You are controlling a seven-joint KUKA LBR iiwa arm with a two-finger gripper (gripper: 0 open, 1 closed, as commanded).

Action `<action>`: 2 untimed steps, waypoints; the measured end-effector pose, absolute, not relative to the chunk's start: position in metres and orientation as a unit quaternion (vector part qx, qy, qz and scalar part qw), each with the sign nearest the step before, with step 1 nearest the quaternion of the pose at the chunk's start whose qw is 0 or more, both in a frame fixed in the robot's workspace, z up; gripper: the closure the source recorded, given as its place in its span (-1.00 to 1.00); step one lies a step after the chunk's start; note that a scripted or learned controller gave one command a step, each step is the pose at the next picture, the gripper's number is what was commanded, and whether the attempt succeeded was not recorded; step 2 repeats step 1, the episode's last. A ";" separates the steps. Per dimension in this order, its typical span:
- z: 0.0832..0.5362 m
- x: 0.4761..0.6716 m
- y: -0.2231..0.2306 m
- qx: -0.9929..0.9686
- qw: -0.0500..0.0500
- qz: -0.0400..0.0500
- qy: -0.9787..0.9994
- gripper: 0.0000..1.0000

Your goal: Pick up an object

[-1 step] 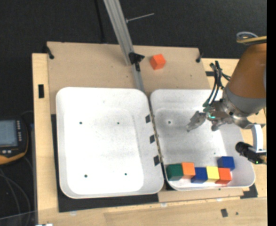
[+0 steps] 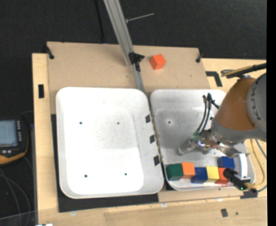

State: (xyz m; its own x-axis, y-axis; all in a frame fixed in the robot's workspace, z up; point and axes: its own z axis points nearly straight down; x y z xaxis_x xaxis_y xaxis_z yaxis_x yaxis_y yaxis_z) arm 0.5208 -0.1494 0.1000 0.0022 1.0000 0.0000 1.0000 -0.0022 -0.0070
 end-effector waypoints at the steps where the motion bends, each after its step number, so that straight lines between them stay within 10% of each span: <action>1: 0.098 0.613 -0.193 -0.706 -0.005 -0.001 -0.709 -1.00; 2: 0.098 0.613 -0.193 -0.706 -0.005 -0.001 -0.709 -1.00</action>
